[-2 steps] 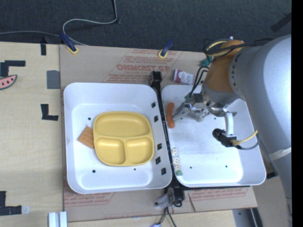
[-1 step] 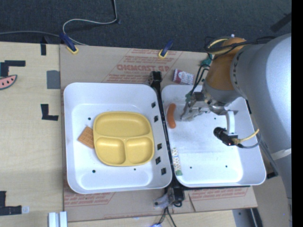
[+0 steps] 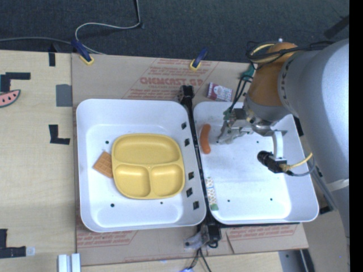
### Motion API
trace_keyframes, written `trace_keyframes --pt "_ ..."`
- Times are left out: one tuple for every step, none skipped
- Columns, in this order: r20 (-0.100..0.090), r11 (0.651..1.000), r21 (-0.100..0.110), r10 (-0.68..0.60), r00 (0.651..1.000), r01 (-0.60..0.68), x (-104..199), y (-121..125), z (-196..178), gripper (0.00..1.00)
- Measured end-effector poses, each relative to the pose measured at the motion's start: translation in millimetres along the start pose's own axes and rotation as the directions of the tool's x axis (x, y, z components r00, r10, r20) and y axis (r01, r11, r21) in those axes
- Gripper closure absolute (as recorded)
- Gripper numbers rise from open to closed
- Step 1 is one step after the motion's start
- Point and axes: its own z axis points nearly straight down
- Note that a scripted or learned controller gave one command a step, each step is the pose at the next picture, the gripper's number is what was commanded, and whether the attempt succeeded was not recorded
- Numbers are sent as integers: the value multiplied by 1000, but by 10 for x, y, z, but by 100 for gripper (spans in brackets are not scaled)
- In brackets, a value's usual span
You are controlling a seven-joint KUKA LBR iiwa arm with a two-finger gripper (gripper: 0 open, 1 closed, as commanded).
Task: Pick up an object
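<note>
An orange sausage-shaped object lies at the left edge of the right bin, against the divider. My gripper hangs low over that bin, just right of the orange object, its fingers pointing down toward the bin floor. A yellow divided plate rests in the middle of the left bin, with a tan cracker-like square tucked at its left side.
A small red-and-white packet lies on the cardboard behind the right bin. A patterned strip sits along the right bin's left wall. Black clips line the divider between the bins. The arm's grey body covers the right bin's far right side.
</note>
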Motion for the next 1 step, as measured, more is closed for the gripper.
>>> trace_keyframes --pt "0 1000 1 0 1000 0 3 -3 -91 100"
